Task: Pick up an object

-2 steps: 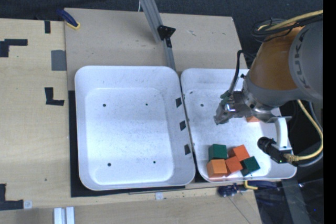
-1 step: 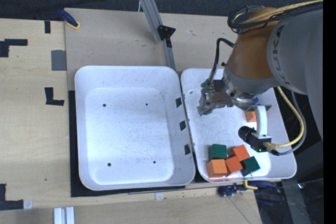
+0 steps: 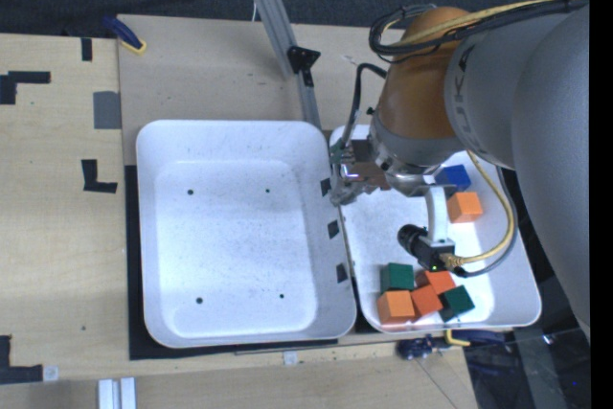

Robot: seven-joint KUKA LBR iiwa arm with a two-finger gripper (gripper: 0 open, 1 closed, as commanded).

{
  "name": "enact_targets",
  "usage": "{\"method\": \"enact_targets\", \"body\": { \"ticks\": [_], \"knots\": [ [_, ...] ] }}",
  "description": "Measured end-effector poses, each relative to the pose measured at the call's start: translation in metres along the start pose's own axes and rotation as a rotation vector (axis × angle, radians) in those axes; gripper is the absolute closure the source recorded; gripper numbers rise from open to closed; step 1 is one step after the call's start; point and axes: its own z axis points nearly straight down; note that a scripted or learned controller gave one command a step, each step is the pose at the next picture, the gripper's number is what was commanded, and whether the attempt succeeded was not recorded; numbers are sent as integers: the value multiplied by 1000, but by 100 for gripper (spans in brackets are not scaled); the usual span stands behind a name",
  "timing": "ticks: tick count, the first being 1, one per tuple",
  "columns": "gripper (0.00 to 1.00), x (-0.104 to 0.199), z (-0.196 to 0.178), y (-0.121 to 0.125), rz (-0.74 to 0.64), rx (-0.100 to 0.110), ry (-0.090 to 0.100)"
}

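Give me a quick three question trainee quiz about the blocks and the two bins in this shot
1. True or false: the blocks lie in the right bin.
2. Which colour is the block nearest the arm's orange band? A) blue B) green C) yellow
3. Fill in: the cluster at the right bin's near edge holds orange and ____ blocks.

Key:
1. True. The left bin bears only small dark specks.
2. A, the blue block, just above an orange block.
3. Green: green blocks sit among orange ones.
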Motion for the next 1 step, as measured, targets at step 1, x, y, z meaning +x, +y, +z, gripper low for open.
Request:
{"method": "enact_targets", "body": {
  "ticks": [1],
  "knots": [
    [100,51,-14,21,-1,-2,1]
  ]
}}
